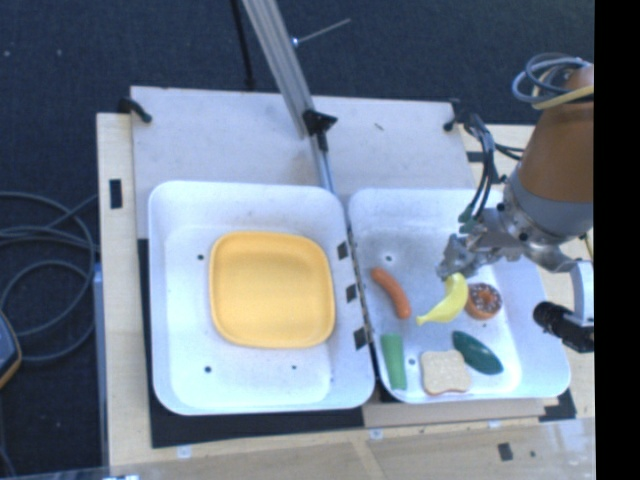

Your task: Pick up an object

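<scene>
Two shallow white bins side by side on the bench: left bin (180,268) carrying a square yellow plate (271,288) about its middle, right bin (420,218) carrying a handful of toy foods. Taking the banana (446,304) as landmark (yellow, curved, lying near the middle of the right bin): just left of it, an orange hot dog (391,293) set at a slant; just right of it, nearly touching, a round reddish-brown piece (484,300), perhaps a doughnut or a fruit slice; below and to the right, a dark green oval piece (477,353); straight below, a slice of pale bread (445,372) at the near wall; below and to the left, a light green stick (392,360) lying along the divider side. Above the banana, directly over its upper tip, the gripper (462,258), reaching in from the right on the grey arm with its orange band (555,163). Jaw state not readable from this angle: cannot tell whether spread or pressed together, and nothing visibly pinched. Far above the banana, a metal pole (280,53) slanting down to the seam between the bins.
</scene>
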`<state>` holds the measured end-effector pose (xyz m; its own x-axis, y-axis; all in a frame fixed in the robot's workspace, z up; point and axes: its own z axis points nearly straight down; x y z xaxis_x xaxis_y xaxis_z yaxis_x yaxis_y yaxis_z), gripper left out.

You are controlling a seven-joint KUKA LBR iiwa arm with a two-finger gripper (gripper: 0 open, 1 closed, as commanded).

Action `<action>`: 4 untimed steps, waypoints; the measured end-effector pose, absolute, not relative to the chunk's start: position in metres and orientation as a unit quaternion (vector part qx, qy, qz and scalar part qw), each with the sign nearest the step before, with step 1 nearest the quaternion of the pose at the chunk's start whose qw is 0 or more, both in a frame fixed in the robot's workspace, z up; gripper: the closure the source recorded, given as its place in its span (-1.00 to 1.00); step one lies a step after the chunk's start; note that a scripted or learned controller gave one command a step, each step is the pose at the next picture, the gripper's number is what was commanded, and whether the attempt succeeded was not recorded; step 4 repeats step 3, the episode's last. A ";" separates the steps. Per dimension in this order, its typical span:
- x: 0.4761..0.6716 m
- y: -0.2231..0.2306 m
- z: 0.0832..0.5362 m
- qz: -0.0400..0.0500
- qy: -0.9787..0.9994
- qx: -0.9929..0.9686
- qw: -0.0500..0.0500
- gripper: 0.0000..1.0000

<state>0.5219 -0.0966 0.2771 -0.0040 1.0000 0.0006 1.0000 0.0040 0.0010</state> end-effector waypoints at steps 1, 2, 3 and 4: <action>0.519 -0.045 0.261 0.000 0.708 0.706 0.000 1.00; 0.515 0.013 0.265 0.001 0.709 0.705 0.000 1.00; 0.506 0.065 0.249 0.000 0.708 0.706 0.000 1.00; 0.506 0.065 0.249 0.000 0.708 0.706 0.000 1.00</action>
